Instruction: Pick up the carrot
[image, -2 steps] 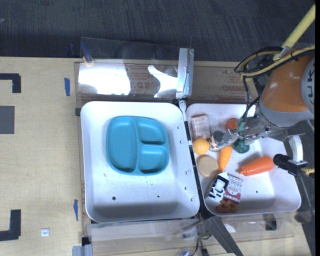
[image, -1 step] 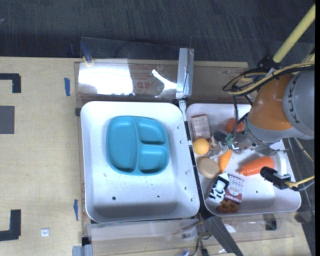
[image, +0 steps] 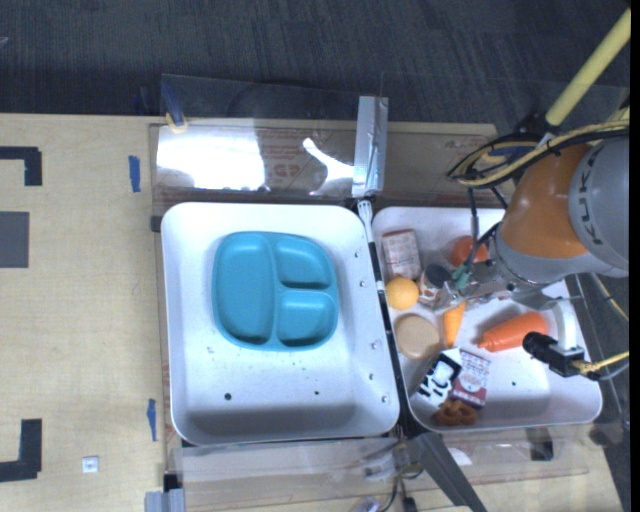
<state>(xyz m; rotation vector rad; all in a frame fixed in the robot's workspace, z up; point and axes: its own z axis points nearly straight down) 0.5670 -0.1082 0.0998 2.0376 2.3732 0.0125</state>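
The carrot (image: 514, 331) lay in the right bin (image: 590, 405), lower right of the frame, just below the arm's wrist. Whether the jaws were apart, I could not tell. A good grasp probably meant closing across its thick middle.

Crowded around the carrot (image: 514, 331) in the right bin (image: 575, 400); open above the blue tray (image: 274, 288) in the left bin (image: 190, 300).

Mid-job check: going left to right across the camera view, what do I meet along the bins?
Blue divided tray in the left bin → yellow ball → small orange carrot piece → larger carrot in the right bin, under the arm.
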